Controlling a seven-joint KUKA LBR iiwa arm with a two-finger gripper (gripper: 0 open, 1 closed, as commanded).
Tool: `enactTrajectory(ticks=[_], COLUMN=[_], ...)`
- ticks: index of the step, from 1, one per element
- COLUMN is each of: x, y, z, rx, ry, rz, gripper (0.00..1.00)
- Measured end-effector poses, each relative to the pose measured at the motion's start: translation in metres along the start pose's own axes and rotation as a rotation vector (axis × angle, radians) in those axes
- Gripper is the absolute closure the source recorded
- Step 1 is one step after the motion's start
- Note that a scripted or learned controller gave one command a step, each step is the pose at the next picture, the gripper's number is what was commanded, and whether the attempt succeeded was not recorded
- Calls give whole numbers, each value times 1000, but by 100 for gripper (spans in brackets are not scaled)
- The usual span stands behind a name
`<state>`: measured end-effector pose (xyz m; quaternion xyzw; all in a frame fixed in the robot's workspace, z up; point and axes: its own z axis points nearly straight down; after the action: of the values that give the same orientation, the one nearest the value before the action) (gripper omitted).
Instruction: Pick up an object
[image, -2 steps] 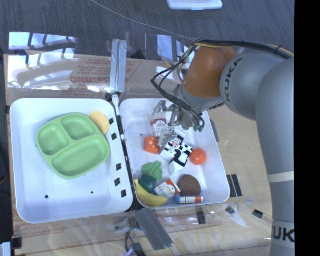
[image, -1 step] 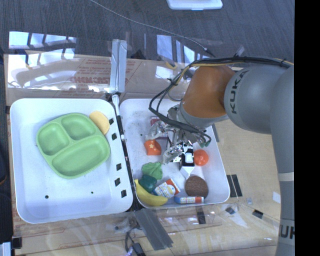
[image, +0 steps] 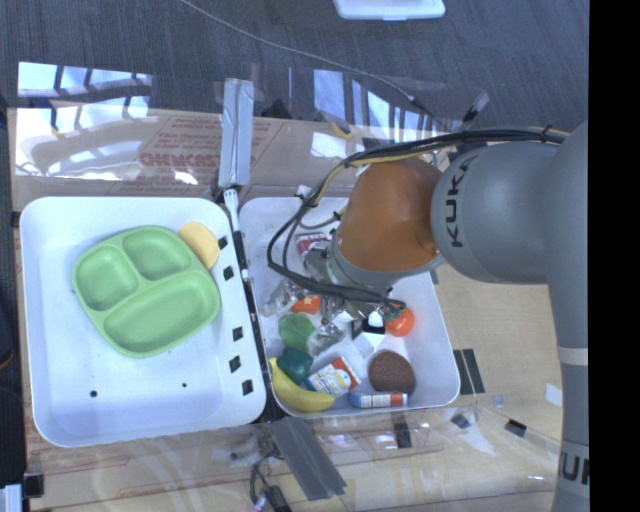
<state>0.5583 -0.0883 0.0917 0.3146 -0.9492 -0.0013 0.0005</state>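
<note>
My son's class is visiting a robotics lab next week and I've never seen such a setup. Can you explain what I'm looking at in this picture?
One camera, fixed above a bench, looks down at a slant. The big grey shape with an orange band is a robot arm reaching in from the right. Its grasping tool hangs low over the right bin, among the clutter; whether it holds anything cannot be told from here. That bin contains a banana, a brown oval object, a small orange item, green pieces and small packets. The left bin holds a green divided plate with a yellow object beside its upper right edge.
</note>
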Motion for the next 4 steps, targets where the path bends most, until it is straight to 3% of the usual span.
enactTrajectory(ticks=[1,2,3,4], x=[31,44,-19,7], y=[5,29,-26,-4], z=[0,-2,0,1], rx=[2,8,3,1], ry=[0,-8,-2,2], rz=[344,423,615,972], gripper=[0,0,0,0])
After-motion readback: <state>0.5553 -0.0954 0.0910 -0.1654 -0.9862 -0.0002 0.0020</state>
